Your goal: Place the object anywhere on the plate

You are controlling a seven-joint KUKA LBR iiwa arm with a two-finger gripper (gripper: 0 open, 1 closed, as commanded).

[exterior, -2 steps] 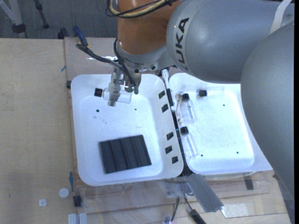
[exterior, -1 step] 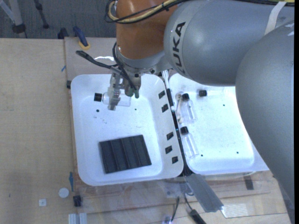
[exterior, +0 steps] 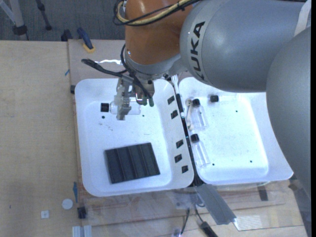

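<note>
The gripper [exterior: 129,102] hangs well above the dark ribbed rectangular plate [exterior: 132,163] in the left white bin [exterior: 86,132]. Finger state indeterminate; object unidentifiable. Risk: release here would miss the plate.

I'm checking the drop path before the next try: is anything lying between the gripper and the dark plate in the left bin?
Nothing visible does. The gripper hangs over the upper part of the left bin; the ribbed dark plate lies below it, with bare white floor between. A small black cube sits off to the side.
</note>
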